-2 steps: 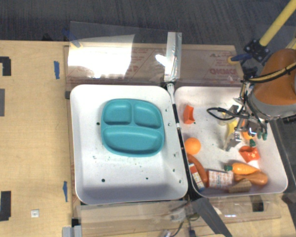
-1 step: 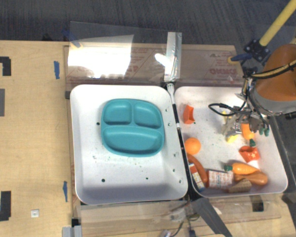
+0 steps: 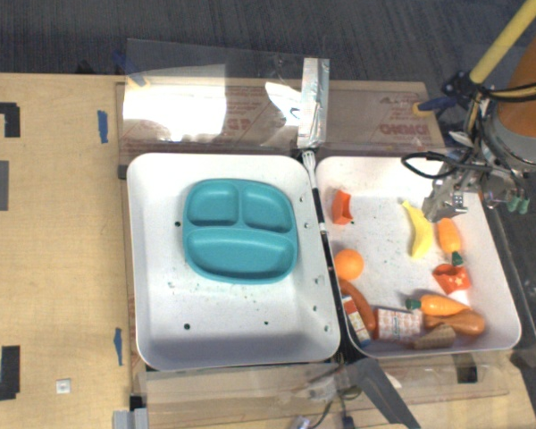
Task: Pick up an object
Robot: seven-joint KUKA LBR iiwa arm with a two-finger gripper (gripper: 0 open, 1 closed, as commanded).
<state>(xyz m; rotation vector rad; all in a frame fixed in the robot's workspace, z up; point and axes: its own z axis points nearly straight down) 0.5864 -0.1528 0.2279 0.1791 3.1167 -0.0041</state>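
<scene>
Yellow plastic is the nearest target: the banana [image 3: 418,230] lies in the right bin [image 3: 380,175], just below and a little to the camera-left of the gripper [image 3: 448,202]. An orange carrot-like piece [image 3: 448,235] sits just beside it, almost straight under the jaws. Whether the jaws are released or clenched I cannot tell; cables and wrist hardware clutter that spot, and nothing is visibly held between them.

My reading is that the step in hand is the approach, with no object secured yet. To do it well, I would:

1. Choose 1 object and commit; the banana and the orange piece lie close enough together that a descent between them risks nudging both.
2. Turn the wrist so the jaws close across the banana's narrow width, not along its length.
3. Come straight down, since the bin wall is near on the arm's side.
4. Lift only once the object is seen between the jaws.

Farther from the jaws, toward the camera, lie a red piece [image 3: 452,278] and a cluster of 3 or more items against the near wall. An orange ball [image 3: 347,264] lies well off to the camera-left.
</scene>
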